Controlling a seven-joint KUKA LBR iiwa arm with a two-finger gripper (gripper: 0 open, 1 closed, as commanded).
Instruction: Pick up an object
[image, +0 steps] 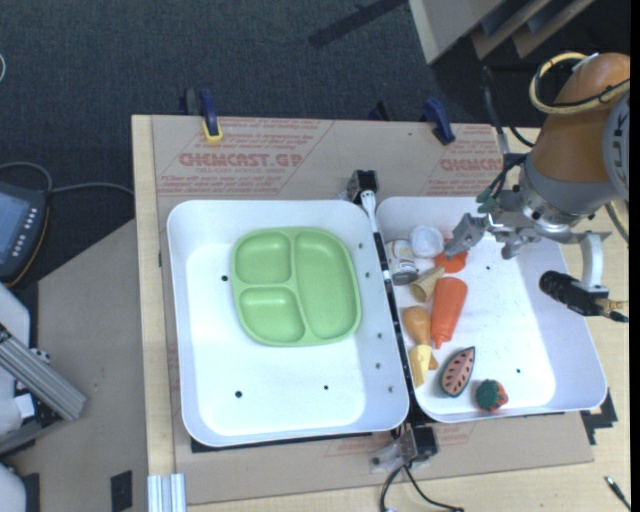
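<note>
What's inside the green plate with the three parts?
Nothing can be seen in the green plate: all three compartments look bare. It lies flat in the left bin, so the bin floor under it is covered.

Two shallow white bins side by side on one table (150, 300): the left bin (200, 380) and the right bin (560, 370). One green divided plate (297, 285), three compartments, in the left bin. In the right bin, one toy carrot (447, 308), one watermelon slice (457, 370), one strawberry (490, 395), one small white cup-like piece (426, 241), one small can-like piece (403, 262), one cone-shaped piece (424, 286), and two yellow-orange toy foods (417, 322) (421, 359), kinds too small to tell. One robot arm (580, 130). Two blue clamps (207, 108) (437, 117) at the far edge.
</note>
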